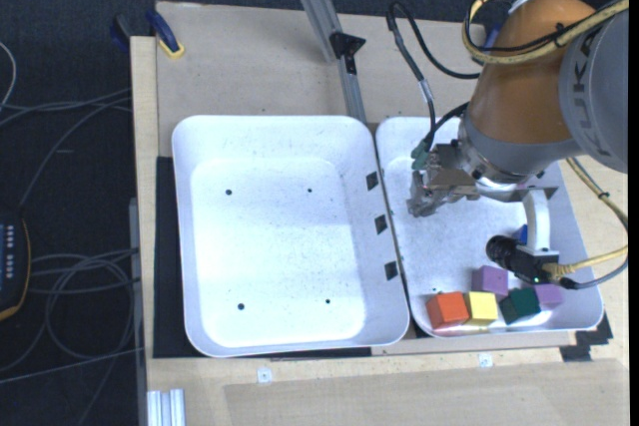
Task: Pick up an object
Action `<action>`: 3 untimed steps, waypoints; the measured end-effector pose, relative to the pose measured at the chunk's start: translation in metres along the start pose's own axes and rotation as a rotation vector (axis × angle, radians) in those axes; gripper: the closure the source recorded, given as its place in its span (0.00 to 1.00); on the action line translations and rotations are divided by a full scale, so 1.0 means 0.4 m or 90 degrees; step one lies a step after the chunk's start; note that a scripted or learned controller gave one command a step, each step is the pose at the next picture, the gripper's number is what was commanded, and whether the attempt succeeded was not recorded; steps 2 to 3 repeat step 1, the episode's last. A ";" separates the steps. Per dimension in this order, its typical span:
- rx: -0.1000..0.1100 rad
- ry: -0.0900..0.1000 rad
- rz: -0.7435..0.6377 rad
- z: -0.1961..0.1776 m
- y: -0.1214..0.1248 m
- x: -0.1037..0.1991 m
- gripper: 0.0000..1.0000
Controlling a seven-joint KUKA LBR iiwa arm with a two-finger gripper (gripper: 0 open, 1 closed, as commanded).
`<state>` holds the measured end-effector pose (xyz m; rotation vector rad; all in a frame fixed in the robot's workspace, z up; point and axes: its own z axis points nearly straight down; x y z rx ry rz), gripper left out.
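Several small blocks sit in the right bin's near corner: an orange block [448, 308], a yellow block [483, 307], a dark green block [520, 305] and a purple block [493, 278]. My gripper [426, 200] hangs over the bin's left part, up and left of the blocks and apart from them. Nothing shows between its fingers; the view from above does not reveal how they stand. The arm's orange band [534, 85] and grey wrist cover the bin's far right part.
The left bin [200, 155] lies beside the right bin [439, 249], their rims meeting with black clips [380, 222]. A slanted metal pole [319, 5] rises behind the bins. Black cables loop around the wrist. A blue-yellow clamp [165, 33] sits at the bench's far-left corner.
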<state>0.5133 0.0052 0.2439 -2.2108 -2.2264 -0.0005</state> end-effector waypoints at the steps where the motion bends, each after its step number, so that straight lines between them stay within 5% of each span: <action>1: 0.001 0.000 0.001 0.021 0.008 0.117 1.00; 3: 0.001 0.000 0.001 0.021 0.008 0.117 1.00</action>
